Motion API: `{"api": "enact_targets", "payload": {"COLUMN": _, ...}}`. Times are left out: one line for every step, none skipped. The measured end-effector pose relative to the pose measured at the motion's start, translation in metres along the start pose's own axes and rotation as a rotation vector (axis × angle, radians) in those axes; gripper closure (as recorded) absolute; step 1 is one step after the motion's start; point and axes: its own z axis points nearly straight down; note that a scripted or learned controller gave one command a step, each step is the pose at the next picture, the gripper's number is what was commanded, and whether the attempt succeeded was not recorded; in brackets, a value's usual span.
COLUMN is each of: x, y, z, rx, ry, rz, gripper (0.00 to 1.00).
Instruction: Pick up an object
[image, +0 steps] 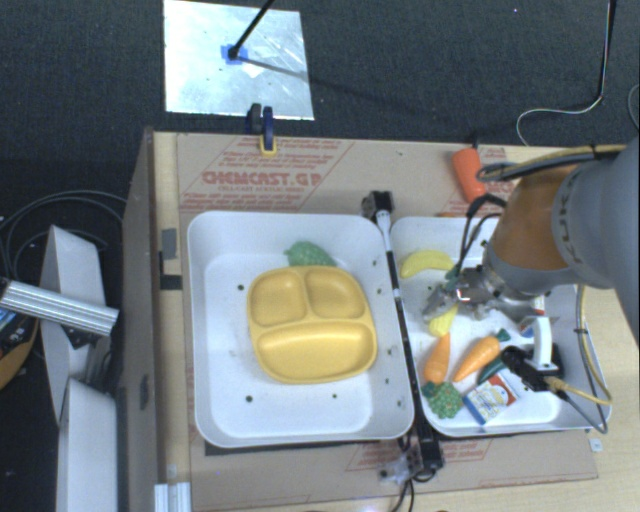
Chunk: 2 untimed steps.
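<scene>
My gripper (452, 296) hangs low in the right bin (520, 426), at its left middle. Just behind it lies a yellow banana (425, 262). A small yellow piece (443, 322) sits right at the gripper's front, touching or nearly touching it. Nearer the front lie two orange carrots (437, 360) (477, 358), a green broccoli piece (447, 400) and a small red, white and blue box (490, 398). I see nothing lifted off the bin floor.
The left bin (215, 300) holds a yellow divided plate (310, 325) with a green leafy piece (310, 254) behind it. A black divider rail (395, 290) runs between the bins. An orange cylinder (466, 172) lies on the cardboard behind the right bin. The arm's bulk (560, 230) covers that bin's back right.
</scene>
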Motion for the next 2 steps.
{"api": "enact_targets", "payload": {"x": 0.011, "y": -0.03, "z": 0.0, "rx": 0.0, "ry": 0.0, "rz": 0.0, "gripper": 0.0}}
{"api": "enact_targets", "payload": {"x": 0.001, "y": -0.05, "z": 0.0, "rx": -0.001, "ry": 0.0, "rz": 0.0, "gripper": 0.0}}
